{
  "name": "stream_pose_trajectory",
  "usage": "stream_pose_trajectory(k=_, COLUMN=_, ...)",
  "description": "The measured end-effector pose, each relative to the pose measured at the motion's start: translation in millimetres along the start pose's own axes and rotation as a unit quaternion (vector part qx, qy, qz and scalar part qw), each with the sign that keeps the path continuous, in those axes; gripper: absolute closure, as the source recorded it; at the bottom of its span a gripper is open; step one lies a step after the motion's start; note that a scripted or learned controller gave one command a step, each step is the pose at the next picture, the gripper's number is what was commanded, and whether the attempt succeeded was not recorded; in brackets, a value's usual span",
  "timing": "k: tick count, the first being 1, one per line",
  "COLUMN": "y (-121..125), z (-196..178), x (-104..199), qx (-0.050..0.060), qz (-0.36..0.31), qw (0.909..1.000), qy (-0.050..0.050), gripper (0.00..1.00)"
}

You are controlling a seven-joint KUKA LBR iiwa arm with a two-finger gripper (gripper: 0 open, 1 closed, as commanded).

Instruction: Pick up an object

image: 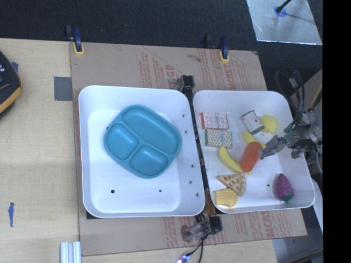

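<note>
Camera view shows you the carrot [250,156] just left of the jaws [272,147], its long side pointing up and down; I cannot tell if they are open.

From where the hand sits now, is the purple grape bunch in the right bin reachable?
Probably yes. The hand sits over the right bin, beside the carrot, and the grape bunch lies alone near the bin's front right corner, with nothing on or against it.
</note>
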State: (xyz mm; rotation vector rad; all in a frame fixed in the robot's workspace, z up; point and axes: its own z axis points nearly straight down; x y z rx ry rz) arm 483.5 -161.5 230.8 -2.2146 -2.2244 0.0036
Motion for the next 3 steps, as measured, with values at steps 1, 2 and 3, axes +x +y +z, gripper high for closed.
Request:
stream_pose_trajectory(k=1, y=40, z=135, x=-25, qx=0.001, qz=0.0, qw=1.0, qy=0.0, gripper=0.0)
stream_pose_trajectory(k=2, y=41, z=124, x=-26, qx=0.001, qz=-0.002, qw=1.0, qy=-0.001, gripper=1.0)
stream_pose_trajectory(k=3, y=103, z=131, x=41, qx=0.0, qz=-0.001, qw=1.0, qy=0.0, gripper=1.0)
